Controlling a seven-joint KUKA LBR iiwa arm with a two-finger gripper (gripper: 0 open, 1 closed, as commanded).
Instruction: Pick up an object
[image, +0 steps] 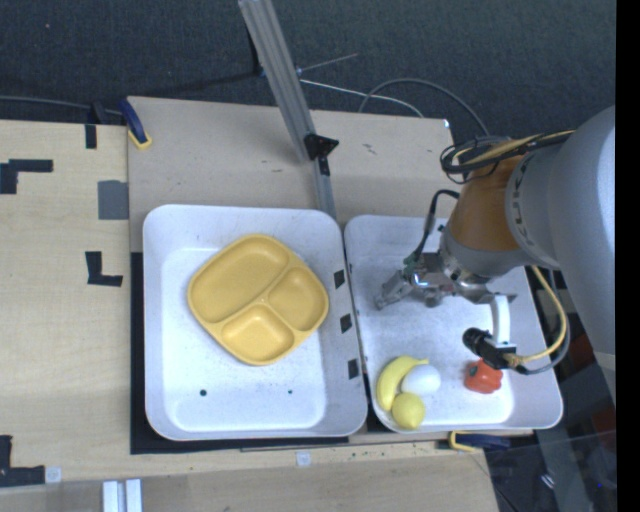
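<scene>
Lemon (408, 409), banana (396, 375) and egg (423, 380) look light, smooth; grasp banana mid-body; gripper (392, 295) state: cannot tell.

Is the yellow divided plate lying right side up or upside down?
Right side up: the yellow plate in the left bin shows its three hollow compartments facing upward.

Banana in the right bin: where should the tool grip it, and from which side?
Judging by its pose, grip the banana across its curved upper body, coming straight down. Its lower end crowds the lemon and white egg-like ball, and the bin's left wall is close, so side approaches look blocked.
</scene>
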